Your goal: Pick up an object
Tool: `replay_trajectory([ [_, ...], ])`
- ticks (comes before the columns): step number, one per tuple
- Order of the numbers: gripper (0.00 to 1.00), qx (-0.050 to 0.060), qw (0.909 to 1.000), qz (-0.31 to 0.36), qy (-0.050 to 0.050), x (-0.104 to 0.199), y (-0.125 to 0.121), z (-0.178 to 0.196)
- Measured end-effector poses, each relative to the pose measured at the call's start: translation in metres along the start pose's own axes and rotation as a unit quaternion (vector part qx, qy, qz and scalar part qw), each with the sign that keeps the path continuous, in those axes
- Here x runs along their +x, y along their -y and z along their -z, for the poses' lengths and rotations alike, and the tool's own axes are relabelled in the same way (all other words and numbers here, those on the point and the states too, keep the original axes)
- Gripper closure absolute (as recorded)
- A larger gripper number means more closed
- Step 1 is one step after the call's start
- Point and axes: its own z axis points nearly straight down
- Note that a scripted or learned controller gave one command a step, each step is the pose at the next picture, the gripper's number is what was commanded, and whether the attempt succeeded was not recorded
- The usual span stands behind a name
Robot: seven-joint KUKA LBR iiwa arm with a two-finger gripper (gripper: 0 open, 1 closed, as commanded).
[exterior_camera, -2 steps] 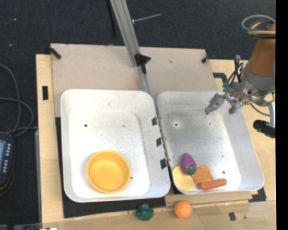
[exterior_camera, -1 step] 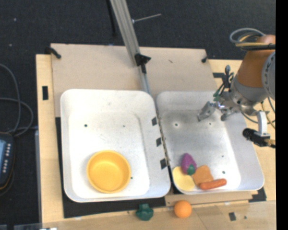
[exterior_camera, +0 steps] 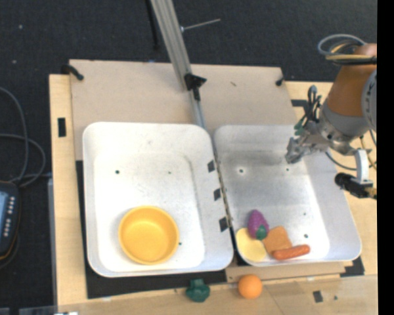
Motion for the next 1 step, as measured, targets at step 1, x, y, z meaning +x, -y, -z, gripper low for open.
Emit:
replay_trajectory([
  [1,1.0,-0.002,1.0,0.002,0.0,0.0074,-0.0053,0.0499],
])
